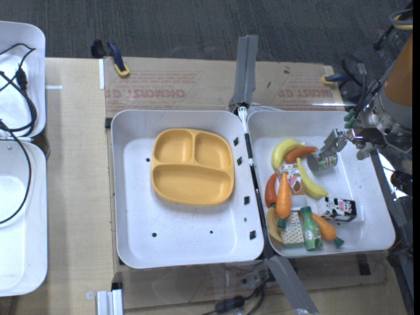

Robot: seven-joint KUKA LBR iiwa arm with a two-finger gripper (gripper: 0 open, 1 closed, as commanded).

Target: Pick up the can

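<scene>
The can (323,161) is small, grey with a green label, and lies on its side in the upper middle of the right bin (377,195). My gripper (348,146) hangs just to the can's upper right, reaching in from the right. Its fingers stand apart and open; the left fingertip (334,141) is close above the can's right end. Nothing sits between the fingers. The can rests on the bin floor next to a red-orange toy (301,152).
Toy food crowds the right bin: a banana (285,151), another banana (313,184), carrots (283,199), a green bottle (309,229) and a cow-print carton (339,208). A yellow divided plate (193,166) lies in the left bin (128,195). A grey divider (245,71) stands between the bins.
</scene>
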